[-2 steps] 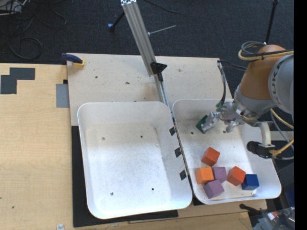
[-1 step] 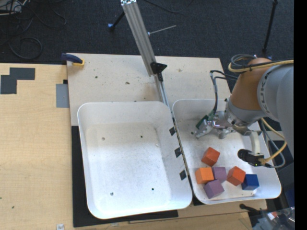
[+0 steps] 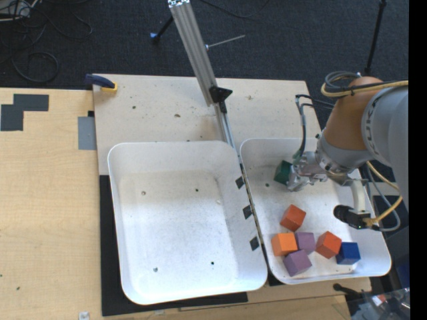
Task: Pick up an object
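Nearest the lens, 3 orange cubes [image 3: 293, 217], 2 purple cubes [image 3: 297, 261] and 1 blue cube [image 3: 348, 252] cluster low in the right white bin [image 3: 380, 262], while 1 dark green block [image 3: 283, 172] sits farther up, touching the gripper [image 3: 298, 177], whose jaw state I cannot tell.

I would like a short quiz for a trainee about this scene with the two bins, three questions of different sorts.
1. True or false: the green block lies in the right bin.
2. Which block is nearest the tool? A) blue block B) green block C) a purple block
3. Fill in: the right bin holds ___ orange blocks.

Key: 1 true; 2 B; 3 three.
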`<state>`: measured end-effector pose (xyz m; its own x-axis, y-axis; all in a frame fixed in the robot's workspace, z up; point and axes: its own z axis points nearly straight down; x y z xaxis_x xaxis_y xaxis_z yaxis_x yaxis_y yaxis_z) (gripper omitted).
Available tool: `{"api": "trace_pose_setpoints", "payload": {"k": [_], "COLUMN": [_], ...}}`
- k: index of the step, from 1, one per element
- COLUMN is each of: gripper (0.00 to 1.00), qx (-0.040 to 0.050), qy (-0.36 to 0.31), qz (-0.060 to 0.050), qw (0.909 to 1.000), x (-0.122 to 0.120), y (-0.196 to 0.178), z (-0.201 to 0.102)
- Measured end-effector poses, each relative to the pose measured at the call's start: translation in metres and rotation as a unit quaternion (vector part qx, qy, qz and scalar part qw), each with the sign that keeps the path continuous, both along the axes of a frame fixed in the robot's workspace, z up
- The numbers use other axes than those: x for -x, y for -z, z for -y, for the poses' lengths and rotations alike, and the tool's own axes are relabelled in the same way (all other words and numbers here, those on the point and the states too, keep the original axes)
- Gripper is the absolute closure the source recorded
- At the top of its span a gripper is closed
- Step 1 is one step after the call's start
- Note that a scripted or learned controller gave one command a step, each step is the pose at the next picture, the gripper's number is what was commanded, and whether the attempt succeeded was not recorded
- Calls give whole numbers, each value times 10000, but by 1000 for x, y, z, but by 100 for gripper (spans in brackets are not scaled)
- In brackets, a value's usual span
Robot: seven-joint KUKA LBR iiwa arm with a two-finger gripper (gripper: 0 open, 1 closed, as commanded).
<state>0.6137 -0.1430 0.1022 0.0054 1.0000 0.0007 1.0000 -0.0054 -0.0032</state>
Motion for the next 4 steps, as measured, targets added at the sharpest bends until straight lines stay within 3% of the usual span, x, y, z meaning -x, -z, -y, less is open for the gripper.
{"api": "trace_pose_setpoints", "payload": {"k": [1, 3, 4], "gripper": [100, 100, 100], "qx": [7, 9, -6], "qy": [1, -33, -46], "qz": [26, 37, 2], "qw": [10000, 10000, 10000], "x": [8, 1, 16], "y": [-48, -163, -169], "z": [6, 10, -40]}}
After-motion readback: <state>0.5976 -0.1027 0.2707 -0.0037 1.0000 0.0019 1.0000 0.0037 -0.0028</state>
